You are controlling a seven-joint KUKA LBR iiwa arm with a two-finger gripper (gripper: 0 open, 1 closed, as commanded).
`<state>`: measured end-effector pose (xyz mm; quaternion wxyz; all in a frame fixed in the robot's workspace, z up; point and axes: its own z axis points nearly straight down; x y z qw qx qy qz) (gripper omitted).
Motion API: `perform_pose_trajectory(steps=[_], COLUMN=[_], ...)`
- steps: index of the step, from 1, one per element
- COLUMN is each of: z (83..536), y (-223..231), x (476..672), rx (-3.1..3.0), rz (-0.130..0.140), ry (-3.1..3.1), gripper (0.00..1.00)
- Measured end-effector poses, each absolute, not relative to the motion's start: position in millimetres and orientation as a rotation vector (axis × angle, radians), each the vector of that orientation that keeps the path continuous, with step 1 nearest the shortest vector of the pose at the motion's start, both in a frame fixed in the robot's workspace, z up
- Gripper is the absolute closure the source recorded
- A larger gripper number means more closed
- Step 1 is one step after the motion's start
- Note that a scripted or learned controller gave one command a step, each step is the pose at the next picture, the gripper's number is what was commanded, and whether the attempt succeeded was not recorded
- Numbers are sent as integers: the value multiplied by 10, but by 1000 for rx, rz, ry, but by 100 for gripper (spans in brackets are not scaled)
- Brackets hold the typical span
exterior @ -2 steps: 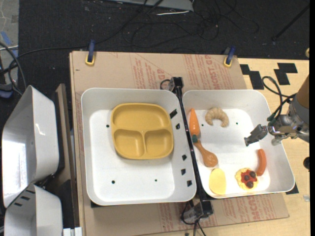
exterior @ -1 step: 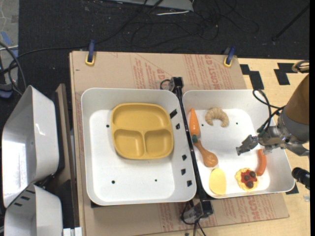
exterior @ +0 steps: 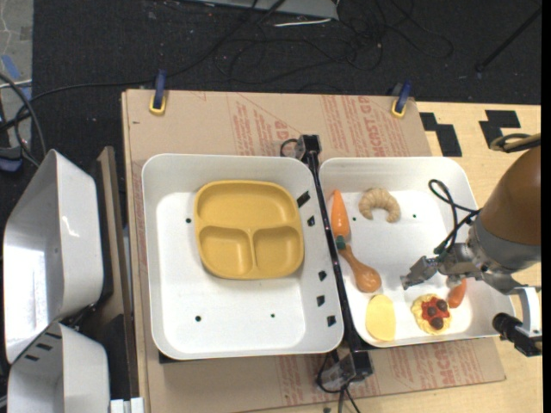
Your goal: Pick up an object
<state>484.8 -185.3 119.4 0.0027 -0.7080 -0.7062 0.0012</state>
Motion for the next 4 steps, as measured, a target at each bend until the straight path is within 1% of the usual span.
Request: perform_pose_trajectory(steps=[1,2,3,4], z=[1323,1956,2383,2324], y=[-1857,-1845,-1847,-1327], x=[4866,4909,4923,5003], rx=[-2224,-2222,-2221,-2212], rz=[0,-5,-3,-1], ry=[-2219,-2230,-2229,-2229], gripper=[100,100,100,100])
